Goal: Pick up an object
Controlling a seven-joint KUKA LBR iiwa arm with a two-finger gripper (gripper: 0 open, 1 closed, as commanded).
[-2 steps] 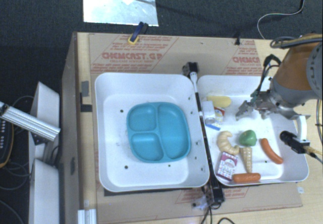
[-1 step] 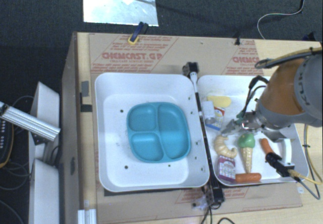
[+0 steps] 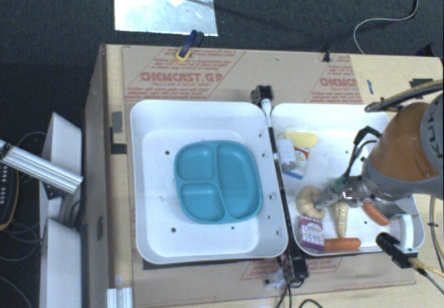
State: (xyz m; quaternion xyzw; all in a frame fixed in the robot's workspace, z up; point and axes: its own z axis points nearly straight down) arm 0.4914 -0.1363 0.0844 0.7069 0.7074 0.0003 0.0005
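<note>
The arm's jaws (image 3: 331, 197) sit low in the right bin (image 3: 326, 116) among the toy food, beside the croissant (image 3: 310, 201) and corn (image 3: 340, 215). I cannot tell their state. Nothing looks lifted; the pick seems not yet done.

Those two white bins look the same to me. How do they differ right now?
The left bin holds a single blue divided plate, lying flat at its middle; the right bin holds a scatter of small items, such as a yellow piece and an orange carrot-like piece. The gripper is over the right bin, while the left bin has no arm above it. Both are shallow, white and sit side by side.
</note>
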